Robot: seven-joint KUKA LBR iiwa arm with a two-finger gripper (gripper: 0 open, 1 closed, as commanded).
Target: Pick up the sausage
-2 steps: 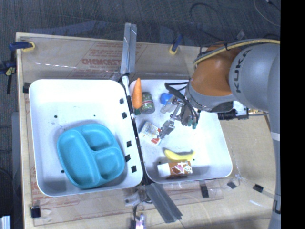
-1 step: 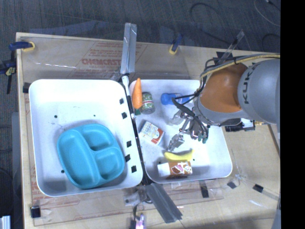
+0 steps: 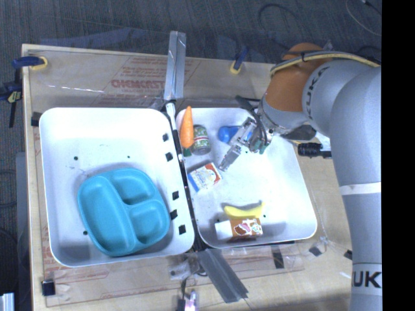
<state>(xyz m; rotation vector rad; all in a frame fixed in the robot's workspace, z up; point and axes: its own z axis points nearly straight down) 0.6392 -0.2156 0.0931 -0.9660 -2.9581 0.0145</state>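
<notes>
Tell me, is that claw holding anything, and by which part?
Nothing shows between the fingers of the gripper; it hangs over bare bin floor beside the carton.

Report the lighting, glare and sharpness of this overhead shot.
Camera view: bright, even light washes out the right bin floor; soft shadows under the banana and blue tray; the end effector and small packets look soft, print unreadable; the dark floor beyond the bench is dim.
</notes>
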